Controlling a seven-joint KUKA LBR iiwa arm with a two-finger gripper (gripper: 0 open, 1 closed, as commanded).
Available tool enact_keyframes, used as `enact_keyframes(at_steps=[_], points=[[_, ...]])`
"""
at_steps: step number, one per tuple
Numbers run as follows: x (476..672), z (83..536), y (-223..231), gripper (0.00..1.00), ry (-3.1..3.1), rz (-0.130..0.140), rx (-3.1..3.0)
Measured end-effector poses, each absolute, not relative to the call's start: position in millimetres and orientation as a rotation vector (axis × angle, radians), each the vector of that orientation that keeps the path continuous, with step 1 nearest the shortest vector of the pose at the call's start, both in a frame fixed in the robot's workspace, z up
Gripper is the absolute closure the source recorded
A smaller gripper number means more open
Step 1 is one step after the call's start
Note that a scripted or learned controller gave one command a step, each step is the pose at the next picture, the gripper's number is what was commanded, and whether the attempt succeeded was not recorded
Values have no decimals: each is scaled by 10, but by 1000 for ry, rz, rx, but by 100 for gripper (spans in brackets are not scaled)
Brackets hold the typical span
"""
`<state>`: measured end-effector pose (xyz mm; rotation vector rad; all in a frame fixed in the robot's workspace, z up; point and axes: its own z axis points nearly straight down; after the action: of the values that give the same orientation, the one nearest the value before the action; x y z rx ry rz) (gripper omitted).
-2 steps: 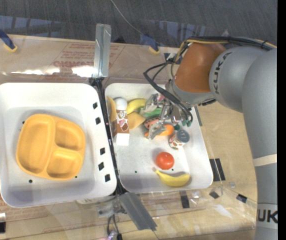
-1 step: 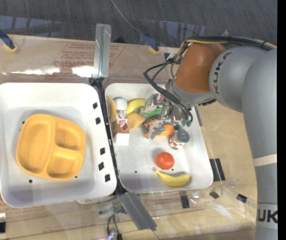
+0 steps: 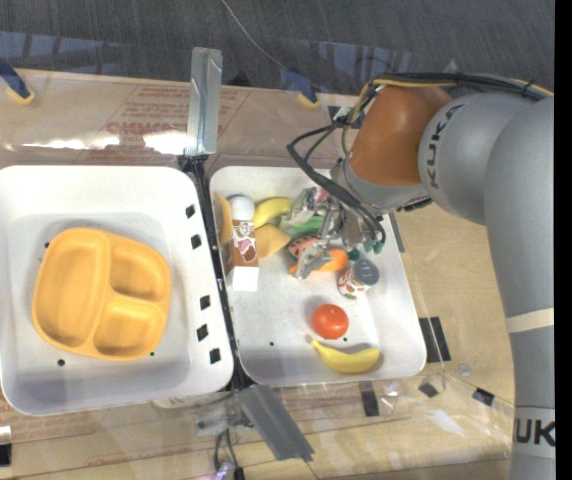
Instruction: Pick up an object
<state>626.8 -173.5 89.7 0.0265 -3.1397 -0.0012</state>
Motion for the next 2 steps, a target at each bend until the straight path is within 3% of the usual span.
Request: enact_keyframes(at_steps=[1, 2], points=[[6268, 897, -1735, 0, -3140, -1, 27], [6514, 965, -1540, 0, -3116, 1, -50]])
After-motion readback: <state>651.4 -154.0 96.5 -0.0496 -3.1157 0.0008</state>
